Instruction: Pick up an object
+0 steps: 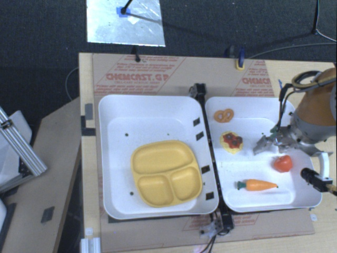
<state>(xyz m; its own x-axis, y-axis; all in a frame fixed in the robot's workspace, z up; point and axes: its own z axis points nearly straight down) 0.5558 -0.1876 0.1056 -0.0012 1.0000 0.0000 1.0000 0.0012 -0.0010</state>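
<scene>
Reaching Into the Right Bin

Spreading across the worktop (174, 70) are two white bins, side by side. One yellow divided tray (166, 172) takes up much of the left bin (118, 115), with bare floor around it. The right bin (253, 202) holds four small items: one carrot (257, 184) near the front wall, one red tomato (283, 163), one small pizza (231, 141) close to the divider, one pretzel (224, 115) at the back. The arm (316, 115) crowds the right edge. Its pincer (265, 144) hangs released, fingers spread, grasping nothing, between pizza and tomato, just beside the tomato.
</scene>
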